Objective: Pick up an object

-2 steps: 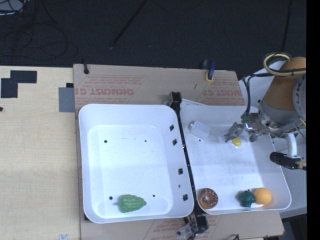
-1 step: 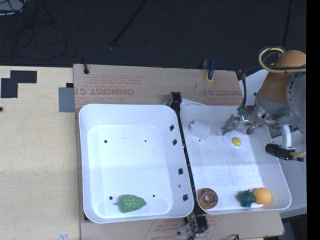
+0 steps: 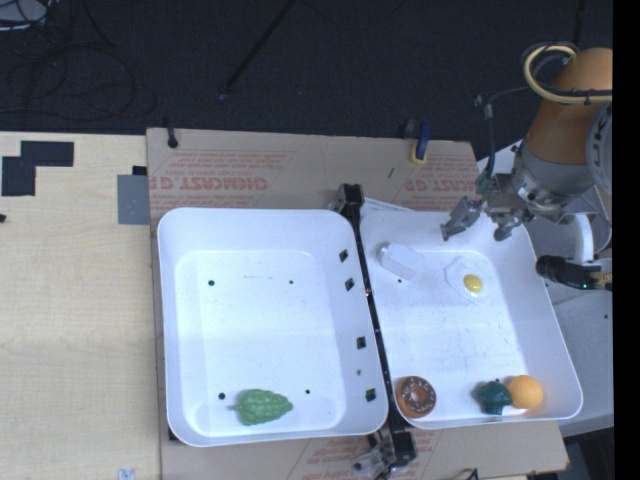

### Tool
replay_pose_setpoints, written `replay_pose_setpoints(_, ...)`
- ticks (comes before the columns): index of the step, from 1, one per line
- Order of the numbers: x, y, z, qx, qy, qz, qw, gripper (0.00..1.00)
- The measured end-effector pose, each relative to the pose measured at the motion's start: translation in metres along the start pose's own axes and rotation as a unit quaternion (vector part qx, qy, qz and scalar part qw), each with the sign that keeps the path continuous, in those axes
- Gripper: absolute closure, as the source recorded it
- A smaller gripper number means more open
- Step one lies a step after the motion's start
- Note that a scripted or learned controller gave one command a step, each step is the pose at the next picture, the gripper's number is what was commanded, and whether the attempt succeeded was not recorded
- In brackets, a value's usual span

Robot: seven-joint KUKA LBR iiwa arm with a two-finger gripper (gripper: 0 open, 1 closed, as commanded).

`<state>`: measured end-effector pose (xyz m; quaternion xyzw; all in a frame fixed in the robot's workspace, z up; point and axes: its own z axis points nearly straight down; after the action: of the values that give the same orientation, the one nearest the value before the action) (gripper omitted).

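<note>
Hovering over the far rim of the right bin (image 3: pixel 560 353), the gripper (image 3: pixel 482 223) spreads its two metal fingers apart, clamping nothing. Just beneath it inside that bin sit a glossy fried egg (image 3: pixel 470 283) and a clear rounded block (image 3: pixel 401 261); a ringed donut (image 3: pixel 415 396), teal lump (image 3: pixel 492 396) and smooth orange (image 3: pixel 524 392) line its near wall. Left of that bin, a knobbly green lump (image 3: pixel 263 406) lies in the left bin (image 3: pixel 180 268).

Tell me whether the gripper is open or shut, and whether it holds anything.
Open and holding nothing. The gripper hangs over the right bin's far edge with its two fingers spread, a clear gap between them.
</note>
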<state>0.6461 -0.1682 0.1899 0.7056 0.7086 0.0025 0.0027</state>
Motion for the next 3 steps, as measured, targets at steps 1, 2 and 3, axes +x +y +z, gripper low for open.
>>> replay_pose_setpoints(1, -0.047, -0.004, 0.107, 0.006, 0.0, 0.003, 1.0, 0.0)
replay_pose_setpoints(2, 0.021, 0.0, 0.011, 0.001, 0.001, -0.001, 1.0, 0.0)
replay_pose_setpoints(3, -0.046, -0.034, 0.091, 0.009, 0.0, 0.004, 1.0, 0.0)
